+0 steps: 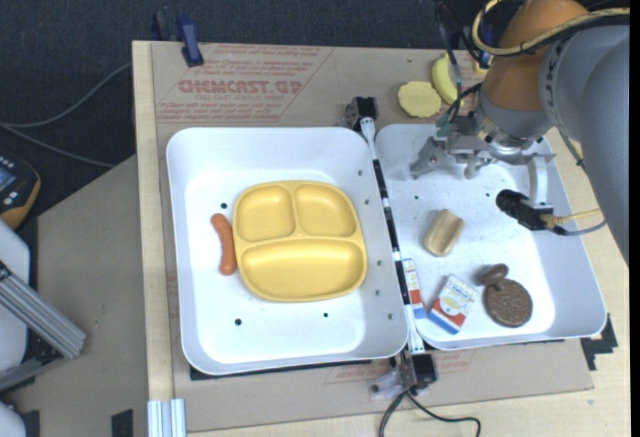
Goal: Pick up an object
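My gripper (447, 163) hangs over the far end of the right bin (570, 265), open, with nothing between its fingers. Nearer in the same bin lie a tan bread-like piece (441, 232), a small white, red and blue carton (453, 304) and a brown round cookie (508, 302) with a smaller brown lump (492, 275) beside it. The bread piece sits a short way in front of the gripper, apart from it. The left bin (200, 175) holds a yellow divided plate (297, 239) and an orange sausage (224, 243) along the plate's left side.
A yellow banana (443, 75) and a flat yellow piece (419, 99) lie on the bench just beyond the right bin. The arm's grey body and orange band (530, 55) fill the upper right. A blue clamp (187, 39) sits at the bench's far left corner.
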Robot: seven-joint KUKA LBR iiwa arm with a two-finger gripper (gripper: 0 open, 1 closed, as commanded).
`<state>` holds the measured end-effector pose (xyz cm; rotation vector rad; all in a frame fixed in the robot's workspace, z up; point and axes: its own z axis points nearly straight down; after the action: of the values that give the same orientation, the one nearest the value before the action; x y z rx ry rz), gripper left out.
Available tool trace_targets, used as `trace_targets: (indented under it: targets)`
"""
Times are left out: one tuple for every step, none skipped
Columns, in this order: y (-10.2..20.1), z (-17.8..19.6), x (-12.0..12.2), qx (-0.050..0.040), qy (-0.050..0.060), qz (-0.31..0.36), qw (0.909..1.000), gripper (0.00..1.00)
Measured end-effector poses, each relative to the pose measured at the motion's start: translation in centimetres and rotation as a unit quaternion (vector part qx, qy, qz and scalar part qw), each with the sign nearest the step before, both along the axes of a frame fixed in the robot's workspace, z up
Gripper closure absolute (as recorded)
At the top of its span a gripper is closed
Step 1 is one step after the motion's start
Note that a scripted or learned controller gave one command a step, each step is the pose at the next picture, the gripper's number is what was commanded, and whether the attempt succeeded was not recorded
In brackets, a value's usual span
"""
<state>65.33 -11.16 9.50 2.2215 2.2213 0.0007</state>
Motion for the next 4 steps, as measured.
trace_targets:
  targets:
    - [-0.3,-1.2,-7.4,0.001,0.005,-0.002,1.0,0.0]
    - [1.6,-1.1,-8.5,0.0007,0.002,0.001,1.0,0.0]
    - [1.9,-1.1,-9.0,0.0005,0.002,0.0,1.0,0.0]
    - [1.9,0.0,-8.9,0.0003,0.0,-0.001,1.0,1.0]
